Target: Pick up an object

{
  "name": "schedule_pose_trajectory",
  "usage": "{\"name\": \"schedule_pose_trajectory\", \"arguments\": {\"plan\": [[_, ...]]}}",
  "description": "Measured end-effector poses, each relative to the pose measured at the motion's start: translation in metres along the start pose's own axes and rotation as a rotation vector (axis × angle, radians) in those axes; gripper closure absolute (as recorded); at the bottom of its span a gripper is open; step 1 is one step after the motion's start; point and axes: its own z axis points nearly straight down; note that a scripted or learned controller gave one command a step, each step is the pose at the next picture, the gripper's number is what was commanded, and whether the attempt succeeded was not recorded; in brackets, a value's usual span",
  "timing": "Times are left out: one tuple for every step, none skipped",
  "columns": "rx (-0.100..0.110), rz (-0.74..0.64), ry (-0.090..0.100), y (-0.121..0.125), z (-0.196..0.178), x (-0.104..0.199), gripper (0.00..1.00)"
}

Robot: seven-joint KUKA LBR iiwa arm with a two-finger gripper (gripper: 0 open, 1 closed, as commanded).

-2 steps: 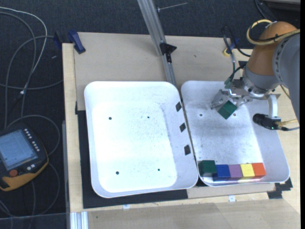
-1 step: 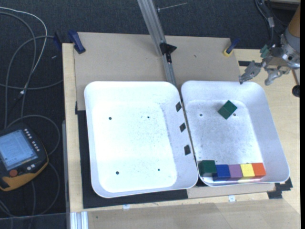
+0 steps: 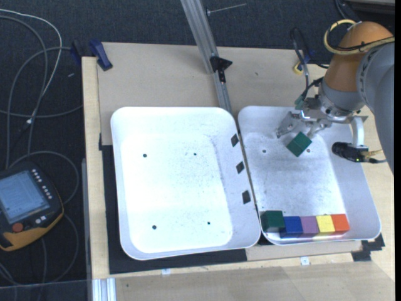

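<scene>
My gripper (image 3: pixel 299 137) hangs over the back part of the right bin (image 3: pixel 294 187), reaching in from the right under the orange wrist band. A dark green block (image 3: pixel 299 145) sits tilted between its fingertips, and the fingers are shut on it. Along the front wall of the same bin lies a row of blocks: green (image 3: pixel 272 219), blue (image 3: pixel 292 225), purple (image 3: pixel 309 224), yellow (image 3: pixel 324 223) and orange (image 3: pixel 339 222).
The left bin (image 3: pixel 125 115) stands beside the right one, with black clips (image 3: pixel 240 166) along the shared edge. A slanted metal pole (image 3: pixel 197 24) rises behind the bins. A teach pendant (image 3: pixel 22 205) and cables lie off the bench at left.
</scene>
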Motion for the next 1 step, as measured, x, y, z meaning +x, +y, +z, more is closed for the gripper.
{"name": "schedule_pose_trajectory", "arguments": {"plan": [[-0.006, 0.000, -0.002, -0.0236, -0.0055, 0.0225, 0.00]]}}
